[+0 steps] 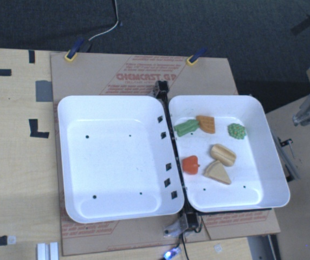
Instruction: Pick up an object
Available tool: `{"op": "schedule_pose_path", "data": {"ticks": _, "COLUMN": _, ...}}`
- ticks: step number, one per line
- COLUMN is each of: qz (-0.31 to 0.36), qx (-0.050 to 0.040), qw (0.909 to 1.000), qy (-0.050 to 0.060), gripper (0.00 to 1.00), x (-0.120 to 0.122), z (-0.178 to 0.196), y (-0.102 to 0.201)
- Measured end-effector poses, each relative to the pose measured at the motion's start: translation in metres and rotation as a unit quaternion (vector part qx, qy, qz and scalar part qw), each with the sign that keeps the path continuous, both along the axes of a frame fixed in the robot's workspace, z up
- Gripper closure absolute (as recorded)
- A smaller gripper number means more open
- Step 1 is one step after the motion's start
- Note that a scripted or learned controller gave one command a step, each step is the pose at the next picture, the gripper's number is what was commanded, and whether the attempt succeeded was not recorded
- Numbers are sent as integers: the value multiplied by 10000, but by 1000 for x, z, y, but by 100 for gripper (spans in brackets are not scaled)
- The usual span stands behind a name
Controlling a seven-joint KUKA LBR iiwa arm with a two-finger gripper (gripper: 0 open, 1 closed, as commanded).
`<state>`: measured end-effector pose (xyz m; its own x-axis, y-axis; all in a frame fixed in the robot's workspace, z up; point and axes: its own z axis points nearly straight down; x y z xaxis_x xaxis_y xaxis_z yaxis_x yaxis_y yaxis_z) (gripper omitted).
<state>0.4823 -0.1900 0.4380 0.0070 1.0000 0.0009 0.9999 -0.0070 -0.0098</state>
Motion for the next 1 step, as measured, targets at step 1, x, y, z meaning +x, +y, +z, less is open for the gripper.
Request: {"op": "schedule_pose_path", "data": {"ticks": 1, "qz": 19, "qx": 5, "qw": 10000, "qy": 5, "gripper": 100, "x": 8, "z": -122, "y": -35}}
